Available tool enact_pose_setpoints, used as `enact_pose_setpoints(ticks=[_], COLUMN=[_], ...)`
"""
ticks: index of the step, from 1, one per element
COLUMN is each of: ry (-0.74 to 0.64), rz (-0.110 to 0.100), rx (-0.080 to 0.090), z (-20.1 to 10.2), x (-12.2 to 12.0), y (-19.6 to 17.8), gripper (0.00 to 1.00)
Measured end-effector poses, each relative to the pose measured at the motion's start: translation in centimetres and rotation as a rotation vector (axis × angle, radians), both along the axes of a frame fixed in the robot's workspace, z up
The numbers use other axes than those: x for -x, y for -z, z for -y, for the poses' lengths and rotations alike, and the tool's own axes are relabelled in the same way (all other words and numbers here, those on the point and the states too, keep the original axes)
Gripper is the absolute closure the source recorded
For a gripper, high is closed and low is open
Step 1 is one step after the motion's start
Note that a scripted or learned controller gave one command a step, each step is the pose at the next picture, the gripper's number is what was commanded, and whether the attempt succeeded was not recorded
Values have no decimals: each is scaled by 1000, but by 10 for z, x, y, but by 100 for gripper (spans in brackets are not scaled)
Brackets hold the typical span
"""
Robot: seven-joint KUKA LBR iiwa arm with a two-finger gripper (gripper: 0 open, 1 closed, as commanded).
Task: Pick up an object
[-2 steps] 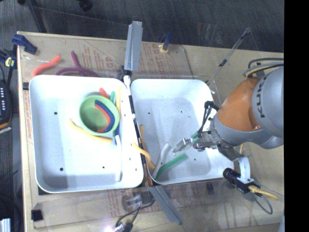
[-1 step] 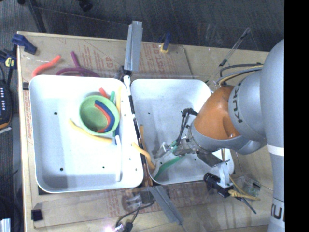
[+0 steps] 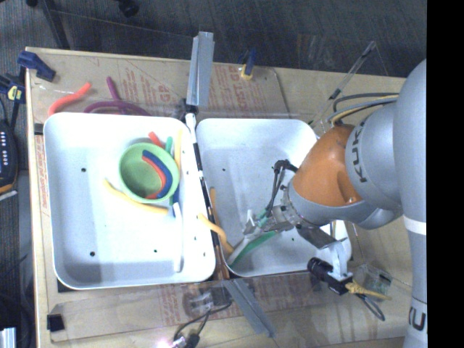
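Left bin (image 3: 72, 194): we note a green bowl (image 3: 148, 171) with coloured strips lying across and beside it, well apart from the arm. Right bin (image 3: 232, 158): a green strip (image 3: 252, 243) lies at the near-left corner, long axis running near-left to far-right, its far end touching the gripper (image 3: 262, 222). The jaws sit just above that far end; we cannot tell whether they are released or clenched. We judge the strip the likeliest pick, lying near-left of the jaws.
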State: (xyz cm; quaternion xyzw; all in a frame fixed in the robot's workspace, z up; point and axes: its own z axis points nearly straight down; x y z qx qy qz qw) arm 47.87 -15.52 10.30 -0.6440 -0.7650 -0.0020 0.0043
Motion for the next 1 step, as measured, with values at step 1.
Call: enact_pose_setpoints(ticks=[1], ry=[33], rz=[4], rx=[8], z=[33], x=[2], y=[-122], gripper=[100])
